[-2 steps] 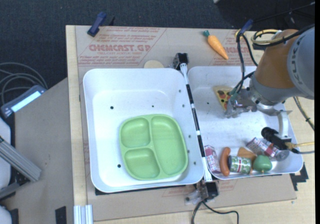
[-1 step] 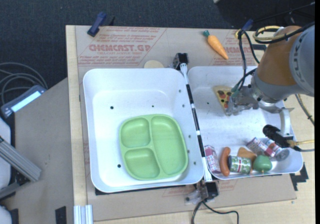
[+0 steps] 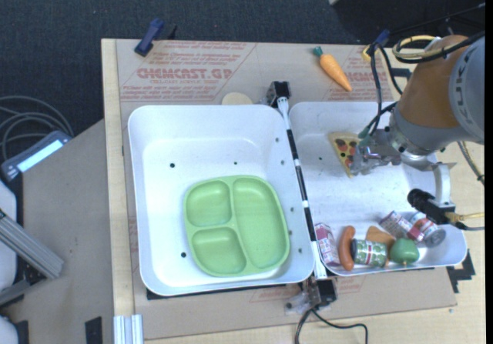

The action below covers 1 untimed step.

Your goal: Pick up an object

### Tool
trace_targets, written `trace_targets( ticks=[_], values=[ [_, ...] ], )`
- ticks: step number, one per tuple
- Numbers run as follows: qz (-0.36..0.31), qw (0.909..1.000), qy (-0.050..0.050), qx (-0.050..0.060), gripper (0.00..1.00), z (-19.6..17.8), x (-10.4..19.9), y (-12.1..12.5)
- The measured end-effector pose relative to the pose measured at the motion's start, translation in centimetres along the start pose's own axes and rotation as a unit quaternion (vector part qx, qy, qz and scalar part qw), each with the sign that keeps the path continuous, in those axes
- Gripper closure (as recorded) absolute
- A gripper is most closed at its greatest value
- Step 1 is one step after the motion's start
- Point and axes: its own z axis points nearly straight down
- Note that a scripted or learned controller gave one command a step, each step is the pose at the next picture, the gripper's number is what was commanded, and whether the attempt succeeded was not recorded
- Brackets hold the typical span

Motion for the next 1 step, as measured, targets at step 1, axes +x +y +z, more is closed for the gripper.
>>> trace_targets(
  ticks=[1],
  values=[
    [0.000, 1.0000, 0.000, -0.001, 1.00, -1.00, 0.01, 0.05]
  ],
)
